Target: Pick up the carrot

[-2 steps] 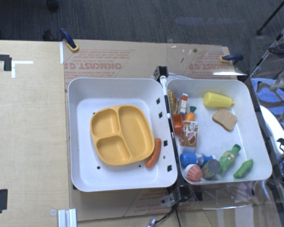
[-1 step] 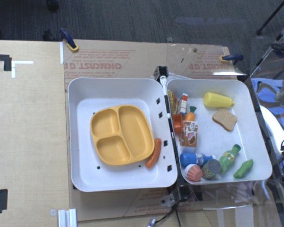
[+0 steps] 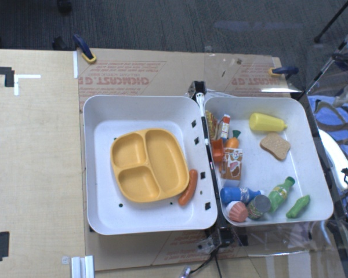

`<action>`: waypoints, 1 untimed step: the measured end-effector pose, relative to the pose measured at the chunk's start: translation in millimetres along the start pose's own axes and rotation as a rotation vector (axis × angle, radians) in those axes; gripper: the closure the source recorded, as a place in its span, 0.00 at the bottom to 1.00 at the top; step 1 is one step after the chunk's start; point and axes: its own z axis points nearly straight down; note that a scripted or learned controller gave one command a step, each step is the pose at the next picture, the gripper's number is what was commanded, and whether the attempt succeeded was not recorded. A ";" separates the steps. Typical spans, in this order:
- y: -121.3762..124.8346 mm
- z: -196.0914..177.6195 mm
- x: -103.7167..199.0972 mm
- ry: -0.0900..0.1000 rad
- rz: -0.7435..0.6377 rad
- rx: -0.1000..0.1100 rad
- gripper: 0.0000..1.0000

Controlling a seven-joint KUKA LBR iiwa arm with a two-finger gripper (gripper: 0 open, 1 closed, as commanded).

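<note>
The carrot (image 3: 234,139) looks like a small orange piece with a dark green top. It lies in the right bin (image 3: 311,155) close to the bin's left wall. It is wedged among small cartons: a red-and-white box (image 3: 224,126) above it and a printed carton (image 3: 232,163) below it. A red piece (image 3: 218,152) touches its left side.
In the left bin (image 3: 98,172) are a yellow divided plate (image 3: 148,165) and a sausage (image 3: 187,187) beside it. The right bin also holds a yellow piece (image 3: 267,122), a bread slice (image 3: 275,147), a green bottle (image 3: 281,193), a green vegetable (image 3: 298,207), a blue bottle (image 3: 236,194) and a can (image 3: 258,208).
</note>
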 end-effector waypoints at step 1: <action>-0.7 -9.8 -2.8 -0.007 0.000 0.002 1.00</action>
